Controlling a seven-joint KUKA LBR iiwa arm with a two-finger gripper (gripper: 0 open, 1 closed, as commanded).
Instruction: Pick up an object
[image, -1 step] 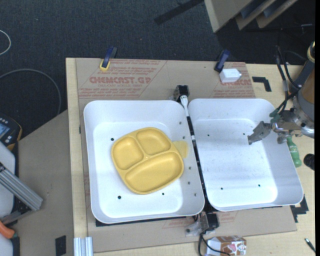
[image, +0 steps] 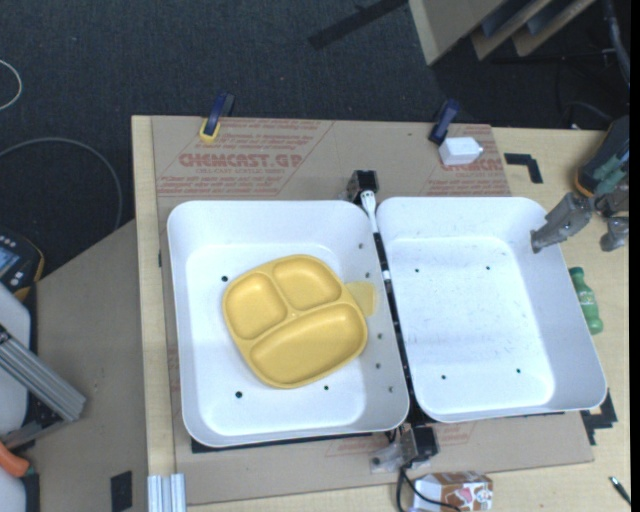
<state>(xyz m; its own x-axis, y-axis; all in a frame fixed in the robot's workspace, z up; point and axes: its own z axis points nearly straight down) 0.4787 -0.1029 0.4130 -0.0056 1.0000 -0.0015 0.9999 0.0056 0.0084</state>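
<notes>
A cardboard-topped table (image: 300, 150) stands on dark carpet. The yellow divided plate (image: 294, 320) lies in the left bin (image: 190, 300), long axis slanting. The fingers (image: 585, 225), spread and holding nothing, hover right of it.

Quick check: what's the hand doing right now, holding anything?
Hand: open, holding nothing, at the right bin's upper right rim, far from the yellow plate in the left bin.
</notes>
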